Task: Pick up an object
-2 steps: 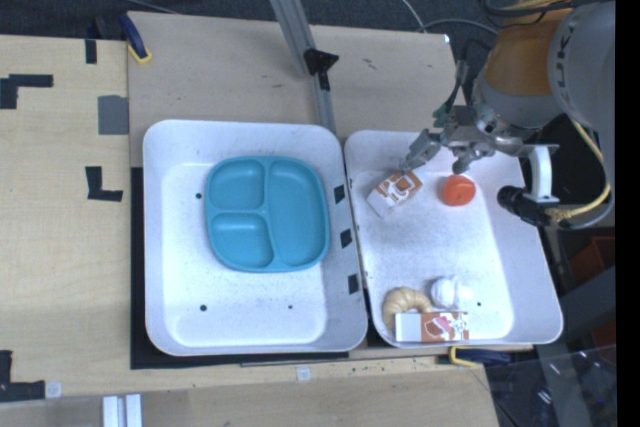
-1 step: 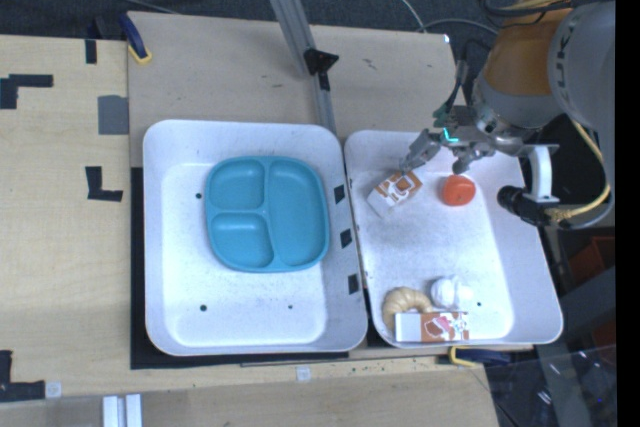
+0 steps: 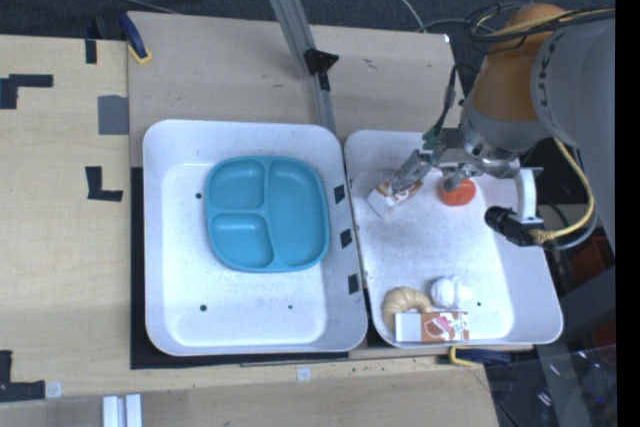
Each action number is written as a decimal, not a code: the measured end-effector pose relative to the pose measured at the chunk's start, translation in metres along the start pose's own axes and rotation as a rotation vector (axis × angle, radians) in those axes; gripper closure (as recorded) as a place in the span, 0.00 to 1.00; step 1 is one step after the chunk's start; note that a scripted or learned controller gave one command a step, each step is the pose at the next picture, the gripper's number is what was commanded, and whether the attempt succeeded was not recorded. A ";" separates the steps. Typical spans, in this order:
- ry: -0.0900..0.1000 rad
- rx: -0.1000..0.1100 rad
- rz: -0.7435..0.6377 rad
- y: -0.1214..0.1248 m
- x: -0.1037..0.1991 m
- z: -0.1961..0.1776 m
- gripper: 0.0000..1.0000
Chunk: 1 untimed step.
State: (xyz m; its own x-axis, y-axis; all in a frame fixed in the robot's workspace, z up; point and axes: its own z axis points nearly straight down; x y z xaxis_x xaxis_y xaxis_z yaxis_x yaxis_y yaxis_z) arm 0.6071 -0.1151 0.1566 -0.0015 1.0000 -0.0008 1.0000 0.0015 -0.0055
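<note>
Overall: one arm (image 3: 545, 65) reaches from the right over the right bin (image 3: 400, 235), the landmark for every place below.
Surface: pale wood, bearing two shallow white bins side by side.
Left bin (image 3: 170, 245): just left of the right bin, touching it along one edge; a blue divided plate (image 3: 267, 213) lies in its upper half.
Gripper (image 3: 408, 179): low over the right bin's upper left part, tilted down to the left.
Fingers: their tips meet a small white-and-brown packet (image 3: 388, 196); whether they pinch it, or stand spread or pressed together, cannot be told.
Red object (image 3: 457, 192): round, in the right bin's upper middle, just right of the gripper.
Near edge of the right bin: a tan croissant-shaped piece (image 3: 404, 299), a white rounded object (image 3: 446, 291) and a red-and-white carton (image 3: 434, 325), close together.
</note>
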 end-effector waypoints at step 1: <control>-0.001 -0.017 -0.001 0.008 0.002 0.041 0.00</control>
State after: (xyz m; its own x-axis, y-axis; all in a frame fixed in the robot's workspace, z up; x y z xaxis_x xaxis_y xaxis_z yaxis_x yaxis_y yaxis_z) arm 0.6144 -0.1129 0.1155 -0.0027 1.0000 -0.0015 0.9999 0.0027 0.0120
